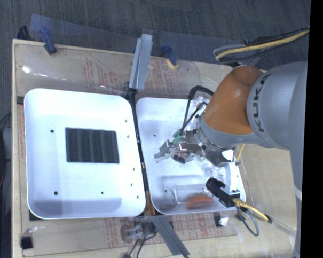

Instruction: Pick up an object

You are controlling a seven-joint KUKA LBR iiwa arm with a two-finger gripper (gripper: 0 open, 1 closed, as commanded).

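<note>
**Gripper over the right bin, its grip unreadable**

In the camera view, the grey arm with its orange band reaches in from the right across the counter. It covers much of the right bin. The gripper sits over the middle of that bin, aimed toward the left bin. Whether it is clenched, released or grasping anything cannot be told from this angle.

A small orange object lies in the right bin near its front wall. A clear object lies just to its left; whether the two touch is unclear. Both lie apart from the gripper, nearer the front wall of the bin.

A dark ribbed panel lies flat in the left bin. Two blue clamps grip the counter's far edge.
</note>
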